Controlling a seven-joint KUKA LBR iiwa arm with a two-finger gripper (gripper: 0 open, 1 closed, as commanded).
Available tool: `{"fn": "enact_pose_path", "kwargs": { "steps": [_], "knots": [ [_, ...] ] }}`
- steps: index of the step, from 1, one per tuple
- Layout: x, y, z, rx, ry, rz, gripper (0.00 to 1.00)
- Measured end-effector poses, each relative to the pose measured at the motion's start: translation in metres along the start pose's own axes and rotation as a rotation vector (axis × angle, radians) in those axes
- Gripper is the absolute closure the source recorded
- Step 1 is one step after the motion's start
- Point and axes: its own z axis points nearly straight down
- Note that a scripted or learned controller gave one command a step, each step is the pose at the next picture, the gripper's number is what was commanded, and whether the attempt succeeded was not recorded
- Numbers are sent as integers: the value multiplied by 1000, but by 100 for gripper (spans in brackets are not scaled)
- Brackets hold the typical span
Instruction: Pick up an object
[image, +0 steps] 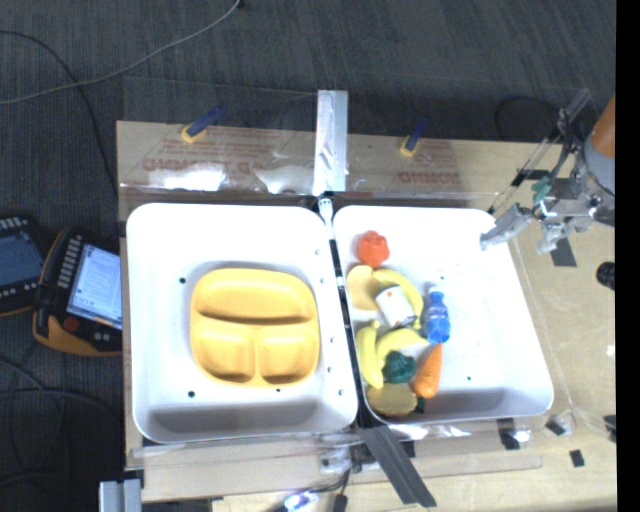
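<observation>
- My gripper (540, 222) hangs at the upper right corner of the right bin (480, 340), over its rim, well apart from the toys. Nothing sits between my fingers; whether they stand open or shut I cannot tell, the parts being too small and cluttered at this slant.
- Candidates lie heaped against the right bin's left wall — an orange-red tomato-like toy (372, 246) at the top, two toy bananas (370, 352), a small white box (394, 303) resting on them, a small blue bottle (436, 318) beside the box, a toy carrot (429, 370) and a dark green piece (399, 368) lower down.
- The left bin (160, 330) carries a yellow compartment tray (255, 326); I judge it too wide and flat for my fingers.
- Handling, as judgement: all look like light plastic play food, stiff and smooth, so likely slippery but not fragile.
- Best hold: the blue bottle, on the heap's right edge with bare floor to its right. I would close across its narrow body, near the middle.
- Second choice: the tomato-like toy, nearly apart from the rest — but round, so it may squirt out unless I centre on it.
- Risks: the bananas and box are stacked and touching; a grasp there could shove the neighbours or pinch two things. The carrot tapers, so a hold near its tip would slide.
</observation>
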Motion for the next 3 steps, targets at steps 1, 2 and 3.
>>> {"fn": "enact_pose_path", "kwargs": {
  "steps": [1,2,3],
  "knots": [
    [59,-4,65,0,0,-9,0],
    [65,-4,180,0,1,-39,0],
    [66,-4,171,1,3,-41,100]
  ]
}}
